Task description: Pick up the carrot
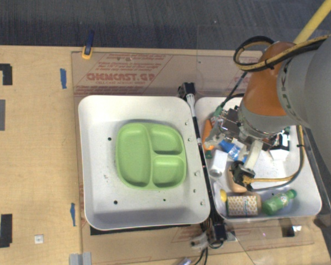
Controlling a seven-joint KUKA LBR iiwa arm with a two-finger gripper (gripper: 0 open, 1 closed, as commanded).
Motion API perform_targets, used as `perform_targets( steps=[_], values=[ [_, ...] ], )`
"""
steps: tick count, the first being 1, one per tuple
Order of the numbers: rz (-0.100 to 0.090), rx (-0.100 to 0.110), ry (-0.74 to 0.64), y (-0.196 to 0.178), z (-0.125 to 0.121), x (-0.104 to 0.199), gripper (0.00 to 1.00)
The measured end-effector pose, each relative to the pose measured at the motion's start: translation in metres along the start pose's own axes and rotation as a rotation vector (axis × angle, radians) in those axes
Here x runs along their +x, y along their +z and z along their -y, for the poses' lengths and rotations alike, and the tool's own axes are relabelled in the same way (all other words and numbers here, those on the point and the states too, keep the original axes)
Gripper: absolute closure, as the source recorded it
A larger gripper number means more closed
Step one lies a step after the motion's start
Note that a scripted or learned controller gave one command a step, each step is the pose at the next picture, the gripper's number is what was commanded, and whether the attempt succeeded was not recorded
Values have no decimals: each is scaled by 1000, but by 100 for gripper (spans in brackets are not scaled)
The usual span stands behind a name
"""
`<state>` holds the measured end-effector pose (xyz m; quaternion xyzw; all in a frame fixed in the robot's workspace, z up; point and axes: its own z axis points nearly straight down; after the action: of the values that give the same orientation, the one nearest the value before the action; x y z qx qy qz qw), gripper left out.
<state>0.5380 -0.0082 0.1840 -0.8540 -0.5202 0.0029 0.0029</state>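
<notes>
The carrot (208, 130) shows as a small orange piece at the left wall of the right bin (311, 195), partly hidden among other items. My gripper (235, 148) hangs low over the clutter in that bin, just right of the carrot, below the orange wrist band. Arm parts and cables cover much of the bin's middle. I see nothing clearly held.
The left bin (94, 164) holds a green divided plate (151, 155). In the right bin lie a green bottle (278, 202), a patterned roll (244, 204), a blue-and-white item (229, 147) and a white piece (216, 164). A black bar (194, 120) runs between the bins.
</notes>
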Motion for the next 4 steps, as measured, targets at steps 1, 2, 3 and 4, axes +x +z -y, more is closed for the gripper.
perform_targets(
  steps=[1, 2, 3, 4],
  values=[
    [0, -7, -112, 0, 1, 32, 0],
    [0, -9, -113, -10, 1, 32, 100],
    [0, 3, 125, 1, 47, 50, 100],
    [-2, -12, -137, -88, 6, 51, 100]
  ],
)
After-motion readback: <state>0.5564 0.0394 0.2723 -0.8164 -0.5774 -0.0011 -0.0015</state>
